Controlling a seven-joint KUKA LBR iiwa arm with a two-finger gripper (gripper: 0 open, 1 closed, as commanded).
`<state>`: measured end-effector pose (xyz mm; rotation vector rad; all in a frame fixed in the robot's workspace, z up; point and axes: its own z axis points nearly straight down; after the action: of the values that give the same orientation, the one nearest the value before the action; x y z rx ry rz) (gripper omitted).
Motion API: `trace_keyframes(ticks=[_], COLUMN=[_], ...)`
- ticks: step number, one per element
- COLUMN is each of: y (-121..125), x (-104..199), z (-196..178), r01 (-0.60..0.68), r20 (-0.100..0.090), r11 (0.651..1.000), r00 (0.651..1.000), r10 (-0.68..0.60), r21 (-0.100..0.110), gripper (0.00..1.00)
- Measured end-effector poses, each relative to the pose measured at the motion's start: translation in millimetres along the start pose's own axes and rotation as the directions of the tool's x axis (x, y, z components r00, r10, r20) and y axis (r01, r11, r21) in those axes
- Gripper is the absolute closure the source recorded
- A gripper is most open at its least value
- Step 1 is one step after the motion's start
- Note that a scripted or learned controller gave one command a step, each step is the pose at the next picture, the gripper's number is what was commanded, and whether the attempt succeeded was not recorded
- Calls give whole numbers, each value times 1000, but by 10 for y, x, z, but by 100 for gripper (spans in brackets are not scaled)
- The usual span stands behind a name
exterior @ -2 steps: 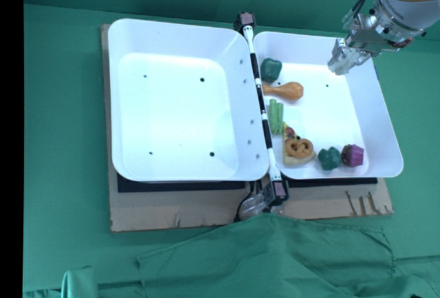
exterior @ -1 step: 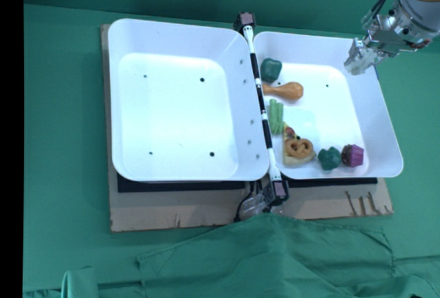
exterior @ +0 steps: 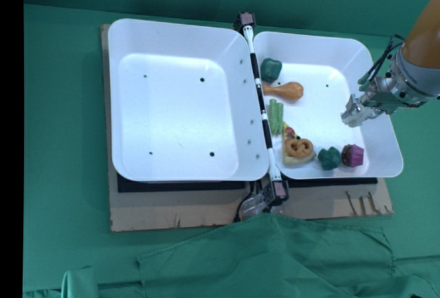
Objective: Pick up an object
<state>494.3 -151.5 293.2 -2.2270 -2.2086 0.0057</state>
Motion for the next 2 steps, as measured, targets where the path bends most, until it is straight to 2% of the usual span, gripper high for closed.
trace_keyframes(ticks=[1,2], y=[54,60], x=[-6,-18], z=[-150,-269], r01=[1,-2], r20=[6,8], r11=[1000,1000], r00=[1000,1000], r10=[-1,2], r21=[-17,-23], gripper=[100,100])
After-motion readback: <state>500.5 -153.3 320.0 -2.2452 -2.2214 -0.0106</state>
